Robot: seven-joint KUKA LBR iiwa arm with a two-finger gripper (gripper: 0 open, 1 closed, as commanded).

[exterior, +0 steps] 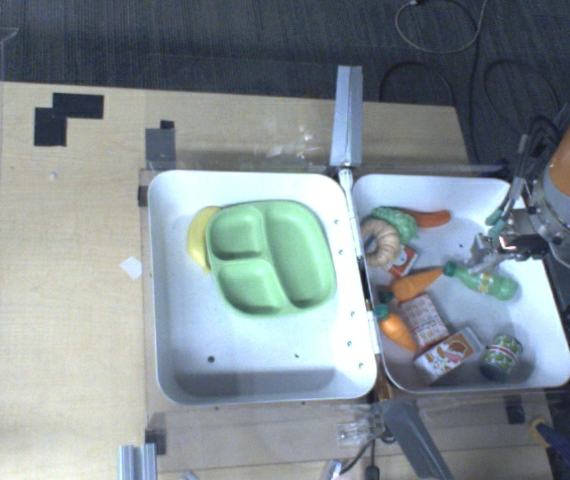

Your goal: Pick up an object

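Nearest the camera, along the bottom of the frame, metal clamp hardware (370, 436) sits at the front of the bench where the two white bins meet. Going left to right: the left bin (180, 368) carries a green sectioned tray (268, 256) turned upside down, with a yellow item (198, 238) poking out under its left edge, too covered to name. The right bin (555, 363) holds the clutter: a bagel-like ring (379, 237), a green leafy toy (393, 218), a carrot (427, 218) near the back, a second carrot (417, 283) mid-bin, a third orange piece (398, 330) by the divider, two small printed cartons (424, 317) (446, 355), a small round can (503, 355), and a green bottle (483, 282) lying on its side. The gripper (493, 247) hangs just above the bottle's upper side, near its middle, so the bottle looks like the likeliest target. Whether the fingers are apart or together is not clear from this angle. A good grab would probably straddle the bottle across its narrow width and descend squarely, since a round body on its side may roll away. Most of the arm is cut off at the right edge, and the carton labels are unreadable.
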